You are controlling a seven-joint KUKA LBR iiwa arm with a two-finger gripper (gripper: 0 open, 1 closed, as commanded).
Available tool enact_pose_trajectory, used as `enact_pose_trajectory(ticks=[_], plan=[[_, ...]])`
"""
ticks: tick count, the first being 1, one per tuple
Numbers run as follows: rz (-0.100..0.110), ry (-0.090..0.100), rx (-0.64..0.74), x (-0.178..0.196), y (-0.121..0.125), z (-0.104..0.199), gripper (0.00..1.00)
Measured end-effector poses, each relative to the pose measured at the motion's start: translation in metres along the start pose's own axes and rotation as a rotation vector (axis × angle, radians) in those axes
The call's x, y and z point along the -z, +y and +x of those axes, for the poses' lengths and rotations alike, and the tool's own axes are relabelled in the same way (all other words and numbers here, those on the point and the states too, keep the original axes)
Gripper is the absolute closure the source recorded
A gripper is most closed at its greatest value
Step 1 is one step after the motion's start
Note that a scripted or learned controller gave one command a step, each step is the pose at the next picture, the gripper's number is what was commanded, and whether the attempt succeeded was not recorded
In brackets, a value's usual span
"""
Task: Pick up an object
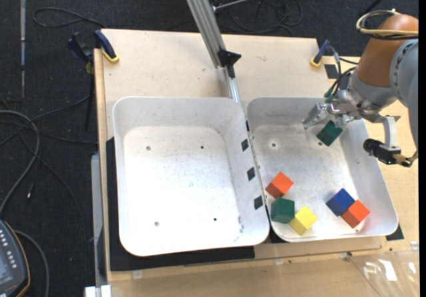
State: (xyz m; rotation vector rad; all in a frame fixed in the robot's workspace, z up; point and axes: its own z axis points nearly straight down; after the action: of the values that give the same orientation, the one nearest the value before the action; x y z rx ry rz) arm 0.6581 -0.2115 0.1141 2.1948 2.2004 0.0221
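The end effector [327, 118] is hanging over the right bin [381, 176], its fingers appearing to be closing on a dark green cube [329, 134], tilted, just under them near the back wall. Lifting straight and slowly is probably keeping that small, matte block from slipping.

I find the left bin [176, 176] floor open for passage. In the right bin [303, 156], five blocks crowd the near end: orange block [279, 184], green block [283, 210], yellow block [303, 220], blue block [341, 201], apparently touching a second orange block [357, 213].
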Motion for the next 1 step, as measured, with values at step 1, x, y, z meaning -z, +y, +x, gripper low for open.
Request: enact_pose_trajectory(ticks=[1], plan=[[0.033, 0.013, -0.003, -0.0143, -0.0076, 0.0019, 0.0]])
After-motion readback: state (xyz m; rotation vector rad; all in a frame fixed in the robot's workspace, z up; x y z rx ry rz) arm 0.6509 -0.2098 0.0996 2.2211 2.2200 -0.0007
